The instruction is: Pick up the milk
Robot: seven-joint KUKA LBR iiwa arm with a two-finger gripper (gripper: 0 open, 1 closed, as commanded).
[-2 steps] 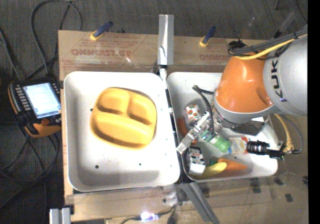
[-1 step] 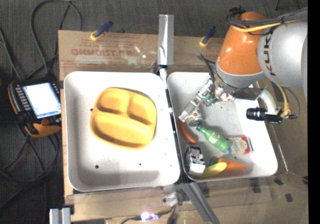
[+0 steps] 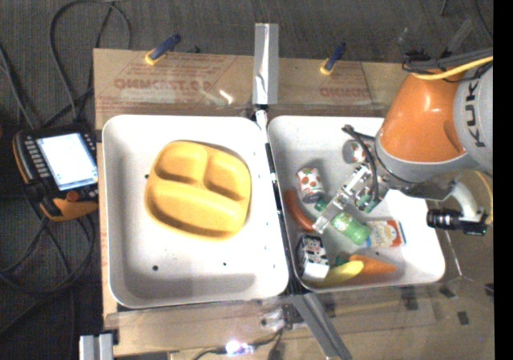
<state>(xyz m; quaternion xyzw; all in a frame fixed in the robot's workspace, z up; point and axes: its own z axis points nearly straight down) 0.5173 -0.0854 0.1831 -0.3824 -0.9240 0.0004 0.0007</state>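
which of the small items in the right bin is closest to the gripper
The green bottle, lying right at the gripper; the strawberry-print can and orange carton sit farther off.

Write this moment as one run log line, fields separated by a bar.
task: pick up milk | gripper: low in right bin, among items | milk carton: lying near front left corner, not held | yellow tray: in left bin

One fixed overhead camera looks down at a slant on both white bins (image 3: 112, 190).
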